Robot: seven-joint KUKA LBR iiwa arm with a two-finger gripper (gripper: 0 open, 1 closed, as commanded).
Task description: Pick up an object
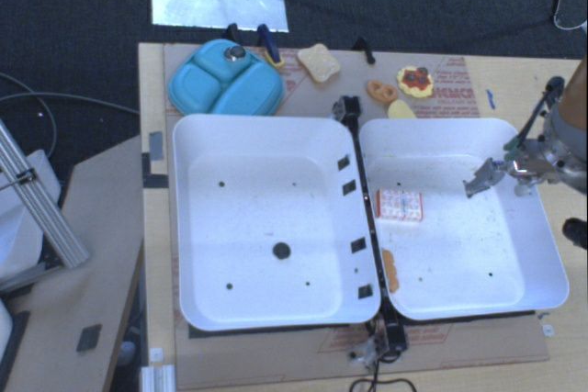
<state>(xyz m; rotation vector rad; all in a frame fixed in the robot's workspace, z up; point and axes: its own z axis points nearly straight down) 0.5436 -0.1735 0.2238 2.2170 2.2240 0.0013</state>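
Observation:
In the right bin (514, 285), a small white box with red print (400, 205) lies flat near the left wall. A small orange piece (390, 271) rests against the divider toward the front. A dark round disc (281, 250) sits on the floor of the left bin (202, 197). My gripper (487, 174) hangs over the right half of the right bin, to the right of the white box and apart from it. Nothing shows in its grasp.
Behind the bins lie a blue divided plate (225, 80), a toast slice (319, 62), a pretzel (380, 90), a toy pizza (415, 81) and a yellow piece (401, 110). Black clips (354, 216) line the divider between the bins.

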